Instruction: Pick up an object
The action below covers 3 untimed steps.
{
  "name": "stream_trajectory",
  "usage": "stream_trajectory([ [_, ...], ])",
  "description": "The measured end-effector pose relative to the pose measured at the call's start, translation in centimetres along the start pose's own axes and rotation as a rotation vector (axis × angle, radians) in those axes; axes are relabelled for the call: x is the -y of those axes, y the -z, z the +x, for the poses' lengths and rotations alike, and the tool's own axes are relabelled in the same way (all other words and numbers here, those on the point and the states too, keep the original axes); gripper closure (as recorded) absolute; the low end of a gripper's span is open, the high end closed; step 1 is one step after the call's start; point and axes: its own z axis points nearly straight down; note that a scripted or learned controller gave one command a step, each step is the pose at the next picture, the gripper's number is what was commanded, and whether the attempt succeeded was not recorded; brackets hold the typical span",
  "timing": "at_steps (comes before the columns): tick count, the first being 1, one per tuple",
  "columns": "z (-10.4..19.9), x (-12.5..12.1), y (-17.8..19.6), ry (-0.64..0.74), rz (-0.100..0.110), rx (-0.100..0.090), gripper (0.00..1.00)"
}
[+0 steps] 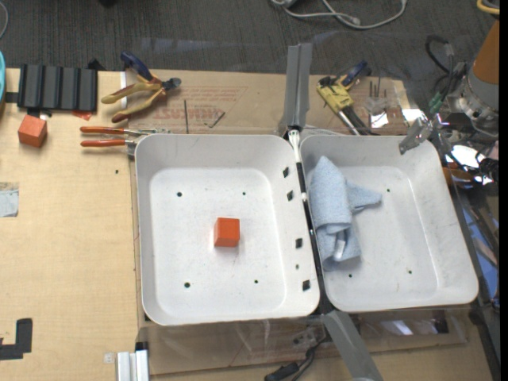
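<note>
- Your two white bins sit side by side in the middle of the frame: left bin [159, 213] and right bin [429, 236], touching along a center seam with black clips.
- Orange cube [227, 232] lies flat on the floor of the left bin, slightly below center, well apart from every wall.
- Light blue cloth [335, 213] is crumpled in the left part of the right bin, near the seam, running from upper to lower area; one fold sticks out toward the right.
- Your arm [486, 78] enters at the upper right edge of the frame, the orange band just visible at the top right corner.
- Gripper [419, 133] hangs over the upper right corner of the right bin, above the rim; whether it's open or closed you cannot tell from here, too small and cluttered. Nothing visible between its tips.
- Gripper is well apart from both cube and cloth.
- On the bench in the upper left of the frame: a second orange block [32, 130], a black ribbed block [57, 88], orange-handled pliers [107, 137] and a yellow-handled clamp [139, 92].
- Another clamp [341, 94] sits above the right bin, top center.
</note>
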Motion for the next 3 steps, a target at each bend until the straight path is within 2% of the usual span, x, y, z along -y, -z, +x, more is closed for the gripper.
stream_trajectory([
  [1, 0.4, 4.0, -10.2, 0.042, -0.001, -0.005, 0.00],
  [2, 0.2, 4.0, -9.3, 0.042, -0.003, -0.002, 1.00],
  [3, 1.4, -0.8, -3.6, 0.137, -0.004, 0.002, 1.00],
])
